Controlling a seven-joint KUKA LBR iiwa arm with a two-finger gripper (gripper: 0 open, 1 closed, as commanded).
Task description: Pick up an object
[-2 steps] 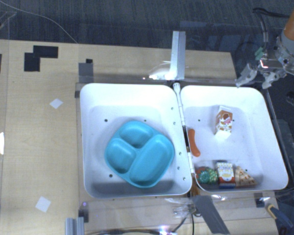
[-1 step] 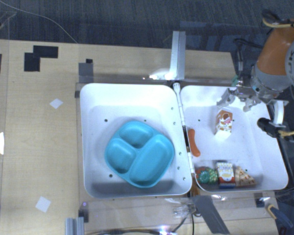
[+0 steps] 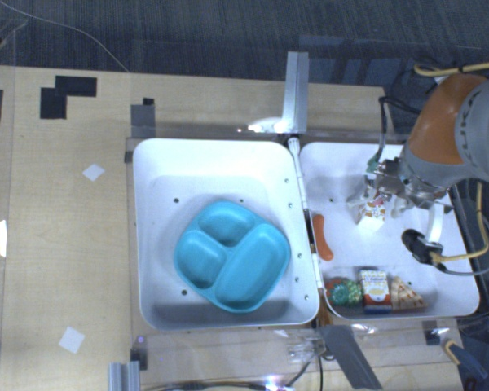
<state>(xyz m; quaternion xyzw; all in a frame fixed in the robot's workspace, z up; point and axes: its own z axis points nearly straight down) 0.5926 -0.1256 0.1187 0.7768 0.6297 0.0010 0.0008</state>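
Two white bins side by side mid-frame. In the left bin, a blue divided plate, lower centre. In the right bin, an orange carrot along the left wall; lower down, a green piece, a small carton and a tan wedge in a row. Arm in from the right; gripper low in the upper middle of the right bin, just above a small white item. Fingers blurred: spread and grasp impossible to tell.
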